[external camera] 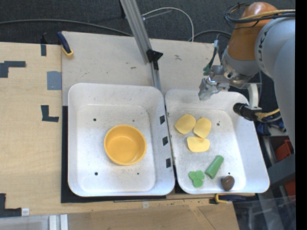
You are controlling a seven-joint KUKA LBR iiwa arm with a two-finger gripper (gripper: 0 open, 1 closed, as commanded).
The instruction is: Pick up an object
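Gripper [207,93], finger state unclear, hovers over right bin's [249,176] far edge; yellow pieces [193,131] lie below it

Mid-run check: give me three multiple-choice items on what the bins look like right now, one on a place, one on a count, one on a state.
1. Where is the yellow bowl?
A. left bin
B. right bin
C. on the bench

2. How many pale yellow flat pieces lie in the right bin?
A. one
B. three
C. five

3. How does the green cylinder lie?
A. standing upright
B. lying on its side
C. inside the bowl

Answers:
1. A, the bowl sits in the left bin.
2. B, three pieces cluster together.
3. B, it rests lengthwise on the bin floor, at a slant.
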